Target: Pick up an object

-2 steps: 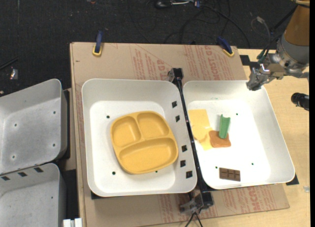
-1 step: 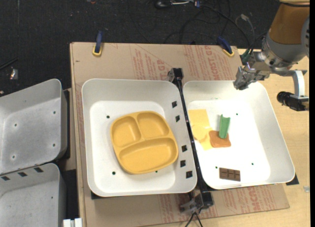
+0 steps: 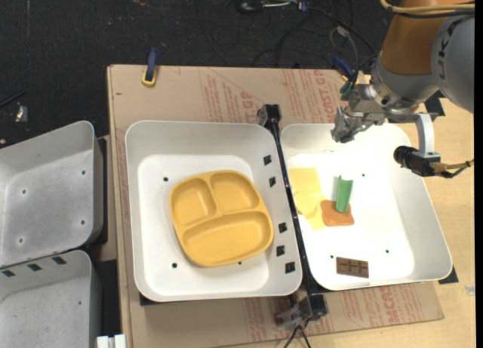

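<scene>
We see a blue-and-yellow clamp (image 3: pixel 150 68) at the back left corner of the cardboard-covered desk (image 3: pixel 211 88), spare white bins (image 3: pixel 45 180) lying off its left edge, and cables (image 3: pixel 302 14) on the dark floor (image 3: pixel 60 29) behind.

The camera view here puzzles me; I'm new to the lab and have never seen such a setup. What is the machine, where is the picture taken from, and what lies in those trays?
One fixed camera looks down at a slant on a bench with two shallow white bins. The grey robot arm with an orange band reaches in from the right. Its two-finger gripper hangs over the far edge of the right white bin, with nothing seen between its fingers.

The left white bin holds a yellow plastic plate with three compartments. The right bin holds a pale yellow flat sheet, a green upright block touching an orange flat piece, and a small brown chocolate-like bar near the front.
</scene>
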Robot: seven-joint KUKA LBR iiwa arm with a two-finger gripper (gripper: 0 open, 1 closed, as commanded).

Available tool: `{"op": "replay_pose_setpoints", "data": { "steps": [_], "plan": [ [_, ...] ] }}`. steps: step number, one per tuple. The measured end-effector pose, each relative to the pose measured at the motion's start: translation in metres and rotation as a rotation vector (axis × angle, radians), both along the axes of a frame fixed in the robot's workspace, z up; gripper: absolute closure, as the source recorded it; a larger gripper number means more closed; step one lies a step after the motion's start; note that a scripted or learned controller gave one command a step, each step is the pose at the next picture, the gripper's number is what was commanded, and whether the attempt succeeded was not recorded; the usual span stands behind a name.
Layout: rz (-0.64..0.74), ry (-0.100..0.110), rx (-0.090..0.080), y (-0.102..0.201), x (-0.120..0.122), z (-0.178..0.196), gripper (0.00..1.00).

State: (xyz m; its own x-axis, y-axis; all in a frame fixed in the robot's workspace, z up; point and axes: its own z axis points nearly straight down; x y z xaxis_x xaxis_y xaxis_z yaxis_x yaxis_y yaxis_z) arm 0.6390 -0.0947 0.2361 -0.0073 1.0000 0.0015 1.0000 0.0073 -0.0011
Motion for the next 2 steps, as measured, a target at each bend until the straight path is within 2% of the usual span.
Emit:
{"op": "replay_pose_setpoints", "data": {
  "steps": [2],
  "plan": [
    [0.0,0.0,0.0,0.1,0.002,-0.018,1.0]
  ]
}}
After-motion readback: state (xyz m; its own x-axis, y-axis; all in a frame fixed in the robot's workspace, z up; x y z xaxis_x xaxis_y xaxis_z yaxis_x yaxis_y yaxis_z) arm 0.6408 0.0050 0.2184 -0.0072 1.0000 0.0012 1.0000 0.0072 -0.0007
